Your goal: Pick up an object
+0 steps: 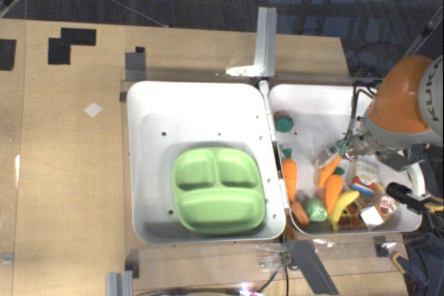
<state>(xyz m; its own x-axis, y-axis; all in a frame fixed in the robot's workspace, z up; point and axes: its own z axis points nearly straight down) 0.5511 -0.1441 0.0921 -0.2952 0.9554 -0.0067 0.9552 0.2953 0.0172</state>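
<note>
1. Two white bins side by side on a wooden bench: left bin [149, 149], right bin [312, 107].
2. Green sectioned plate [218, 188] lying flat in the left bin, toward its near edge.
3. Arm [409, 97] reaching in from the right, orange band above the wrist, hanging over the right bin's far-right part.
4. Gripper [345, 145] low at the arm's end, just above the toy pile near the right bin's middle; too small and dark to tell whether spread or pressed together, and nothing seen pinched.
5. Carrot [289, 177] lying lengthwise by the divider between the bins, apart from the gripper.
6. Two more orange carrots [331, 184] leaning together just below the gripper tip, nearly touching it; actual contact unclear.
7. Banana [344, 206] slanting across the near part of the pile, beside a small green vegetable [317, 210].
8. Teal ball [284, 123] alone toward the right bin's far-left corner, well apart from the gripper.
9. Small printed packets [365, 177] and a red-and-white piece [378, 213] at the right side of the pile, under the arm.
</note>
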